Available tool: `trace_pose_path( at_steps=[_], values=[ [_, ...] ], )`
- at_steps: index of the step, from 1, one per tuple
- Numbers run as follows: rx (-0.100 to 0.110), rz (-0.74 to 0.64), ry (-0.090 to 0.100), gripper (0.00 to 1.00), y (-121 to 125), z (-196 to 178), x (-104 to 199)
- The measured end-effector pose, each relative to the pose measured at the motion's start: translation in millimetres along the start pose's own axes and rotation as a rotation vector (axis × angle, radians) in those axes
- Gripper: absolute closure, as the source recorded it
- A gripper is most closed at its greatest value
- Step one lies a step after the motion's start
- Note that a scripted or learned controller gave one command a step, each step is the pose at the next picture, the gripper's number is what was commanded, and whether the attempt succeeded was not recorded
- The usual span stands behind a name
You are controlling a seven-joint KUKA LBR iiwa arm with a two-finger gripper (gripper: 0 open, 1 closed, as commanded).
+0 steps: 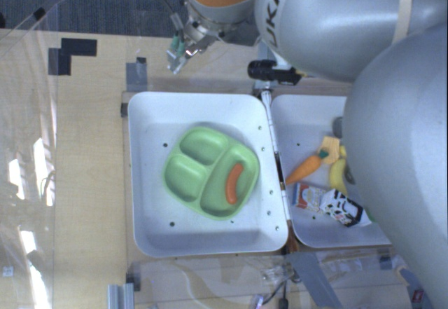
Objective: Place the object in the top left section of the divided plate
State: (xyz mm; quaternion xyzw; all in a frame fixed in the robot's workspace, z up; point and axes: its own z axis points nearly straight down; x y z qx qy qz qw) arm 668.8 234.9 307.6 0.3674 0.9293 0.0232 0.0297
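We see the grey arm's two-finger gripper [179, 54] above the far edge of the bench, just beyond the back rim of the left shallow white bin [143, 230]. It points down and to the left; we cannot tell whether it is spread or pressed together, and we see nothing in it.

In the left bin lies a light green divided plastic plate [183, 176] with three sections, turned at a slant. A small orange sausage-shaped object [234, 183] lies in the plate's large section on the right side, well apart from the gripper. The two smaller sections lie to the left of that one.

The right shallow white bin [302, 234] touches the left one along a shared edge. In it we see an orange toy carrot with a green top [306, 167], a yellow banana-like piece [337, 174] just beside it, and a small red, white and black printed carton [327, 202] lying near the front. The big grey arm covers much of that bin.
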Motion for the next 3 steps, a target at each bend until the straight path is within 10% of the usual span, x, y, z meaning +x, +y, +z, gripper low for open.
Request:
trace_pose_path(
  at_steps=[3],
  values=[
    [-0.029,-0.010,-0.018,1.00,8,-39,-2]
  ],
)
